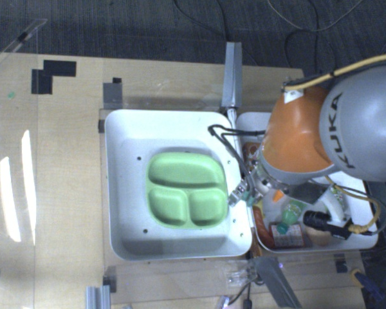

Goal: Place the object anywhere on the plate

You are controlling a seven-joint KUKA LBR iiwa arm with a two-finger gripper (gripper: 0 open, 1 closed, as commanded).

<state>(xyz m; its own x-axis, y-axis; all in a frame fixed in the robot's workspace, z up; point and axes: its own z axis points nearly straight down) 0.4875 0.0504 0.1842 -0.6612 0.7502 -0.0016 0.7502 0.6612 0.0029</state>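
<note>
Camera view: the fingers (239,194) hang over the bins' shared rim, grip unreadable. Just beside them lie small cluttered objects (286,219), seemingly light, best pinched across narrow sides; the plate (185,188) lies opposite.

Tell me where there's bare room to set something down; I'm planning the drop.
The green plate has three bare compartments: one long one at the back, two smaller in front. The left bin floor is bare around the plate, widest on its left. The right bin is crowded: arm, cables and small items.
</note>
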